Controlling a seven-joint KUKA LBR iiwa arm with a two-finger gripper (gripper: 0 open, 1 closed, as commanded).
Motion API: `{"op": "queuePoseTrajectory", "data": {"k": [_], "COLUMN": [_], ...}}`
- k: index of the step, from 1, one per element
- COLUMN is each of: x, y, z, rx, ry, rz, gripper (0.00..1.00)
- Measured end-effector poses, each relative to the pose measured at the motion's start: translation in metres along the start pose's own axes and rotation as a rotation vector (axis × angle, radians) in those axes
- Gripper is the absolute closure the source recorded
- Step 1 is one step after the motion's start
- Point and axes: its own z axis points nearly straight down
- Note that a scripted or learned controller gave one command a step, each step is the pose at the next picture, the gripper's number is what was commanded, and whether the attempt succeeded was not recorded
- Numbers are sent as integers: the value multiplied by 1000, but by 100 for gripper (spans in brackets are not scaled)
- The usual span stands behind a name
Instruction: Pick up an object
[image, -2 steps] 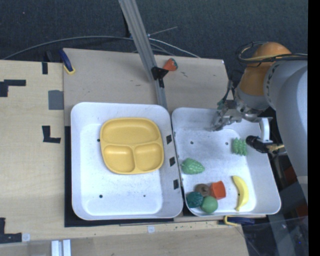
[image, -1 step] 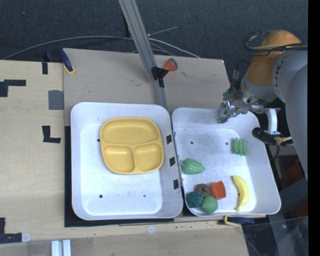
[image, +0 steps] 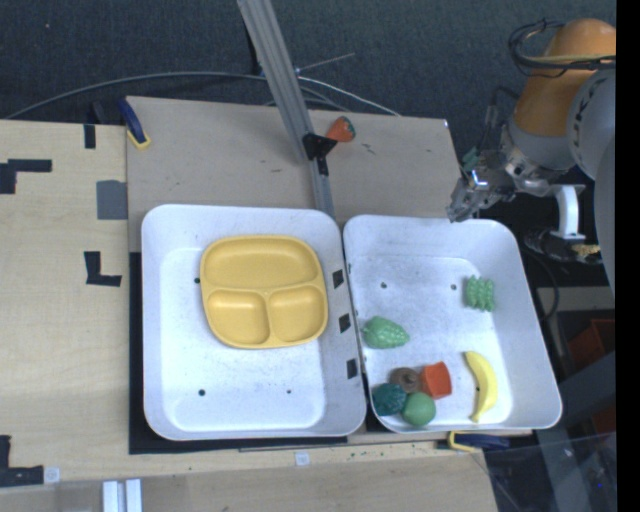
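Dark carpet surrounded a pale wooden table (image: 240, 150) that carried two shallow white bins side by side. A slim grey metal pole (image: 285, 85) slanted across the far part of the table, with a small orange-and-grey clip (image: 341, 129) beside its black bracket, and a blue-and-yellow clamp (image: 134, 124) sat at the table's far left corner.

The left white bin (image: 170, 400) held a yellow three-compartment plastic tray (image: 264, 290), which lay toward the bin's far edge and reached close to its right wall.

The right white bin (image: 420, 250) held the small objects. A light-green knobbly toy (image: 480, 293) lay near the right wall. A pale-green leafy toy vegetable (image: 385, 333) lay near the left wall, about midway along it. Toward the near edge a cluster sat close together: a brown ring-shaped piece (image: 406, 378), a red-orange block (image: 436, 380) just beside it, a dark teal lump (image: 389, 400) and a round green ball (image: 420, 409). A yellow toy banana (image: 482, 385) lay near the near right corner, apart from the cluster.

The grey arm with its orange band (image: 560, 75) reached in from the right. Its jaws (image: 463, 203) hung over the far right edge of the right bin, well apart from every object, with nothing seen between them; whether they were spread or closed I could not tell.
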Motion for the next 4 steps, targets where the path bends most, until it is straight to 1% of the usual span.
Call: {"op": "queuePoseTrajectory", "data": {"k": [1,2,3,4], "x": [9,54,91,135], "y": [-4,-20,-44,-73], "z": [-57,-46,-43,-31], "rx": [1,9,10,11], "ry": [1,2,2,3], "rz": [-1,-3,-2,-3], "gripper": [100,100,100,100]}}
